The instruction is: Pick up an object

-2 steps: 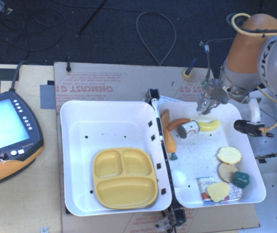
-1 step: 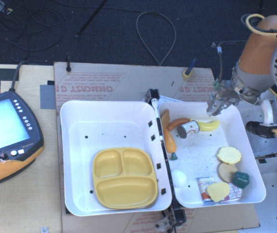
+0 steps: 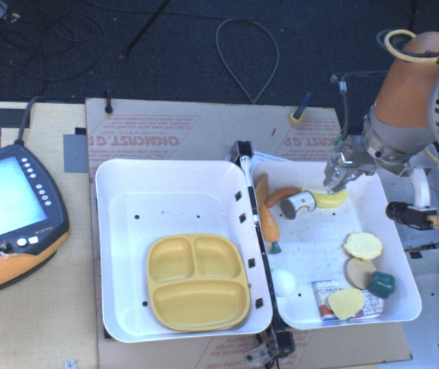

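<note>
Nearest you, at the front of the left bin, you have a yellow tray with three compartments lying flat. In the right bin, along its front edge, you see a white ball by the divider, then a packet with a yellow slice lying on it, and a green piece toward the right corner. Just behind those sit a tan disc and a pale yellow disc, touching or nearly so. Further back along the divider lies a carrot, tip toward you. Behind it, in the back half of the bin, you find an orange sausage, a small can on its side, and a banana just right of the can. The end effector hangs directly over the banana's far end; whether it is wide or narrow you cannot tell, and nothing can be seen gripped in it. Off the counter's left edge rests a pendant with a lit screen
</note>
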Motion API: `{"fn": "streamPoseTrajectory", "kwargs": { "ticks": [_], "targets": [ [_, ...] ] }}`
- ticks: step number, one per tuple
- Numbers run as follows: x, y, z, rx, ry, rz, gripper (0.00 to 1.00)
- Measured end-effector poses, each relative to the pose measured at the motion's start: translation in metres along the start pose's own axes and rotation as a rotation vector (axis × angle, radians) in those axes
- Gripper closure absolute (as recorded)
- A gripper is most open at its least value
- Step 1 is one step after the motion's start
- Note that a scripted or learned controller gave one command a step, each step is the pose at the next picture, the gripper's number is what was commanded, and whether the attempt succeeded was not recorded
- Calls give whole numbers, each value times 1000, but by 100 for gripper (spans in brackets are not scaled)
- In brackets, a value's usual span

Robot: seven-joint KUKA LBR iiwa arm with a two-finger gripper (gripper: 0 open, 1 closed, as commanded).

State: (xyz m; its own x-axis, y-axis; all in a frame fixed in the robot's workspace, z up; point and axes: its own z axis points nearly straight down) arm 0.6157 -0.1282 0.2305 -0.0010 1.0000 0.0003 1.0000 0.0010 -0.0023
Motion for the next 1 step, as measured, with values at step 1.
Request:
{"fn": "streamPoseTrajectory", "kwargs": {
  "ticks": [1],
  "targets": [
    [-2, -2, 29, 1, 0, 2, 100]
  ]
}}
